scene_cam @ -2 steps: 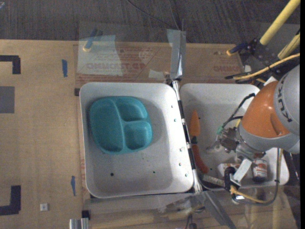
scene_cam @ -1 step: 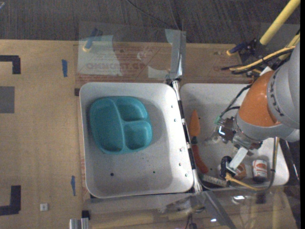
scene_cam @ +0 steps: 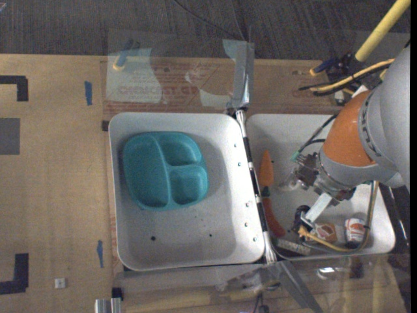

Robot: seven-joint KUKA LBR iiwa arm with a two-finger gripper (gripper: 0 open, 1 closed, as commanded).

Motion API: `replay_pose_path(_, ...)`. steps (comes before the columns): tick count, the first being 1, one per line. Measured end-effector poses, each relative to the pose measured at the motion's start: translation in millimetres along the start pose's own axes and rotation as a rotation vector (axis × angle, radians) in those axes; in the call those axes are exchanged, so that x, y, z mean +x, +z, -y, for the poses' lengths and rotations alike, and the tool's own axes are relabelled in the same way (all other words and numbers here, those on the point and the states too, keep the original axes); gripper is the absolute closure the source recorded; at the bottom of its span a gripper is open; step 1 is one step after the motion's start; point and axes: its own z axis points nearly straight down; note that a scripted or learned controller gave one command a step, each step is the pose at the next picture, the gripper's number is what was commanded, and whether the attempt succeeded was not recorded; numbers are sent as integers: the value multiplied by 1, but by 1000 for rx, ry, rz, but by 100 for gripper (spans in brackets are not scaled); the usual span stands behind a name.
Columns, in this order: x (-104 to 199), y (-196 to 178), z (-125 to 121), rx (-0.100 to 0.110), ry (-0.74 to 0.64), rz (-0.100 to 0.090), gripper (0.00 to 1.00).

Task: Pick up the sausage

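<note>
The sausage point(scene_cam: 273, 219), a slim reddish-brown piece, lies along the left wall of the right bin point(scene_cam: 287, 130), just below an orange carrot point(scene_cam: 266, 169). My gripper point(scene_cam: 301, 177) hangs over the middle of the right bin, to the right of the carrot and above and right of the sausage. The wrist hides the fingertips. Nothing can be seen held in it.
A teal divided plate point(scene_cam: 165, 169) rests in the left bin point(scene_cam: 195, 250). Near the right bin's front edge are a brown and white item point(scene_cam: 326, 231), a small red and white cup point(scene_cam: 355, 228) and a dark flat piece point(scene_cam: 293, 246). The arm covers the bin's right side.
</note>
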Motion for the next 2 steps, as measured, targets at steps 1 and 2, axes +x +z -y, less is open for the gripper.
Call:
replay_pose_path(1,33,0,-58,-1,-28,0,0)
replay_pose_path(2,56,1,-90,1,8,1,0)
